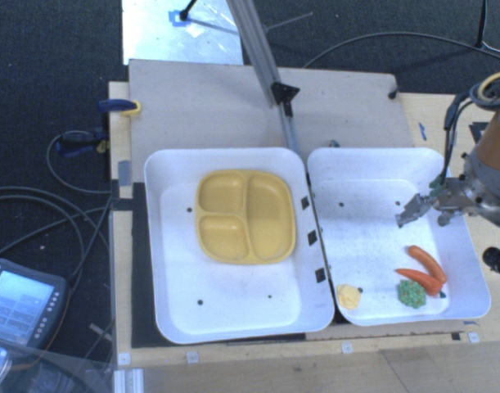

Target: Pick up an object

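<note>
**Hand hovering over the right bin, nothing gripped**

The hand (415, 210) is reaching in from the right and hanging over the right bin (356, 166), far of the small objects; its fingers are looking parted, with nothing showing between them; the candidates are lying in the near right corner: two orange carrot-like pieces (426, 262), a green broccoli-like piece (411, 294) just near of them, and a pale yellow piece (348, 296) apart to the left. The left bin (172, 174) is holding a yellow divided plate (246, 216). To do this well, I judge the hand should be travelling nearward, centring over one piece, ideally the isolated yellow one, straddling it before closing; the carrots are lying close together, risking a double catch.
</note>
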Controlling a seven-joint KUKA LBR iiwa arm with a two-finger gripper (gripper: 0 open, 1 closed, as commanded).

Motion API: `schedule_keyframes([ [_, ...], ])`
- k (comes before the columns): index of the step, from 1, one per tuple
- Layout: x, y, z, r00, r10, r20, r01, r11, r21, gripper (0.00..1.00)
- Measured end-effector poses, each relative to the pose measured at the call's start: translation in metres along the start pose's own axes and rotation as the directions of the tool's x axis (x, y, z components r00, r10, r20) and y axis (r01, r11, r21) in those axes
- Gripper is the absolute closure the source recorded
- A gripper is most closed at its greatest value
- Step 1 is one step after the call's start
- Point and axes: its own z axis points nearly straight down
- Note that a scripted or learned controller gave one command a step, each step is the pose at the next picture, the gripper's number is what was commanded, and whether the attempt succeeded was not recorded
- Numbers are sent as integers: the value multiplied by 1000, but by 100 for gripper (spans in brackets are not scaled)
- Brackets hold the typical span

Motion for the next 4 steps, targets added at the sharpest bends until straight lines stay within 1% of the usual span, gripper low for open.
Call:
schedule_keyframes([
  [1,0,0,0,1000,3,0,-3,1000,-1,0],
  [2,5,3,60,1000,5,-1,-5,1000,5,0],
  [3,5,2,112,1000,5,0,-5,1000,4,0],
  [4,5,4,98,1000,5,1,-5,1000,-2,100],
])
